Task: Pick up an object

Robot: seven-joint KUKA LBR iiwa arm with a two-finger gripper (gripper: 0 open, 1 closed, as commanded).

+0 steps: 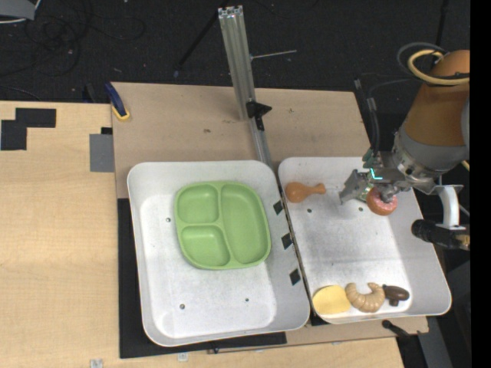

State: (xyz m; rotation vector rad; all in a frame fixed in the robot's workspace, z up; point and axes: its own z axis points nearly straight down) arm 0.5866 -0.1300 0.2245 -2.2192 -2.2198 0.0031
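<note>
My gripper [370, 192] hangs low over the far right part of the right bin [349, 244]. A pink and red ring-shaped toy [382, 202] lies right beside or under it, partly covered by the gripper body; whether it is gripped is not visible. An orange drumstick-shaped toy [303, 192] lies to the gripper's left, apart from it. At the bin's near edge sit a yellow piece [331, 301], a tan curled piece [366, 297] and a dark brown piece [396, 293].
The left bin [153, 282] holds a green divided plate [222, 225]. A metal post [239, 67] rises behind the bins. Black clips [287, 240] line the seam between the bins. Bare floor shows in the middle of the right bin.
</note>
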